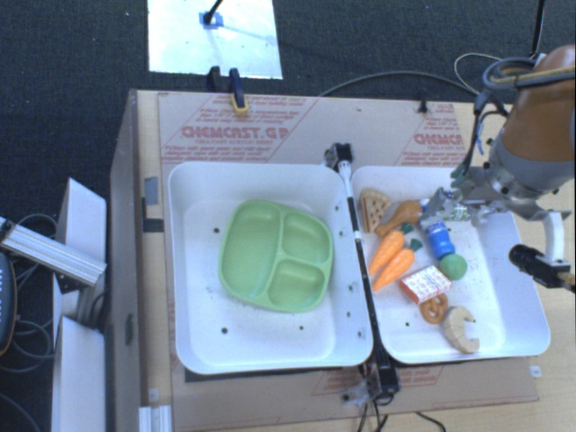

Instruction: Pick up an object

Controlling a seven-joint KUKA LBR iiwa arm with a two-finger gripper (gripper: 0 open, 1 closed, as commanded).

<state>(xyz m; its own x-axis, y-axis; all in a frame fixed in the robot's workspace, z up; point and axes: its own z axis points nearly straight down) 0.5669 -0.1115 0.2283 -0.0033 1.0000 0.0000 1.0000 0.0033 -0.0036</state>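
The right bin [531, 331] on the table holds the toys, and the gripper [447, 207] hangs over its top part, right above the blue bottle [438, 239] (standing nearly up-down in the view), its grip too blurry to tell.

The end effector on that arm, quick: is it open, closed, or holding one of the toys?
End effector: low over the right bin, just above the blue bottle; whether it is open or closed cannot be told, and no toy is visibly held.
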